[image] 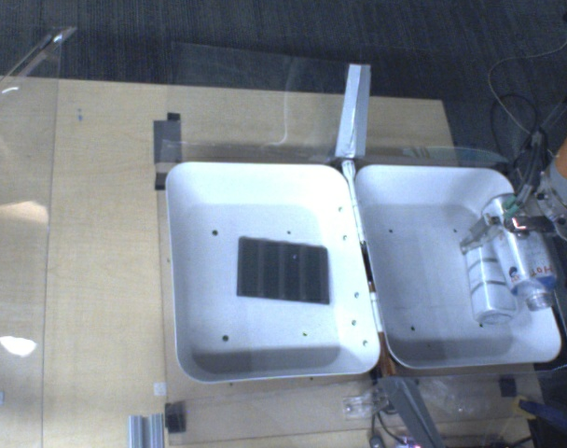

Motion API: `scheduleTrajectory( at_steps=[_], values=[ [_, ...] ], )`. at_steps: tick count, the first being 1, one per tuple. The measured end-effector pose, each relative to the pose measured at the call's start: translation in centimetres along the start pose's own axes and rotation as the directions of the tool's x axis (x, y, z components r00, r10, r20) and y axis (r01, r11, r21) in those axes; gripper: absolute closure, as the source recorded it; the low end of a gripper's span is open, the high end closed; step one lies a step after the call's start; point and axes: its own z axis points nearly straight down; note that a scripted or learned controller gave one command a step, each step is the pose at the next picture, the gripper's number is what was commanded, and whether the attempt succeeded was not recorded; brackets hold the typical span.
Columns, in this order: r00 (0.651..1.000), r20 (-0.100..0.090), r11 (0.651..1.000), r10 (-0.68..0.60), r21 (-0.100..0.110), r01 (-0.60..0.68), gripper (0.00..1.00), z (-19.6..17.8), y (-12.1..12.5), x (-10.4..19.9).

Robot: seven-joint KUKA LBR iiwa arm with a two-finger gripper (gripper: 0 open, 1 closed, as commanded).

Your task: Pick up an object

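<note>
Two bottles [496, 278] lie at the frame's right in the right bin [423, 250]; the claw [509, 215], grip state unclear, should centre over one.

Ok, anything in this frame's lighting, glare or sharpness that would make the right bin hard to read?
Camera view: soft overall, slightly blurred. The clear bottle in the right bin is low-contrast against the white, with glints on it. The gripper is small and smeared at the edge. Shadows pool along both bins' near walls; the dark pad in the left bin reads clearly.
</note>
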Motion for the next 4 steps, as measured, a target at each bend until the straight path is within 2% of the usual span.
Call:
scheduleTrajectory(
  at_steps=[1,2,3,4],
  values=[
    [0.998,0.003,0.998,-0.064,-0.005,0.064,0.00,9.0,-0.9,-1.0],
    [0.980,0.015,0.980,-0.198,-0.023,0.198,0.00,10.3,6.3,-2.3],
    [0.915,-0.005,0.914,-0.404,0.014,0.404,0.00,10.4,12.3,-3.4],
    [0.810,-0.007,0.810,-0.586,0.022,0.586,0.00,10.5,11.9,-4.2]
  ],
)
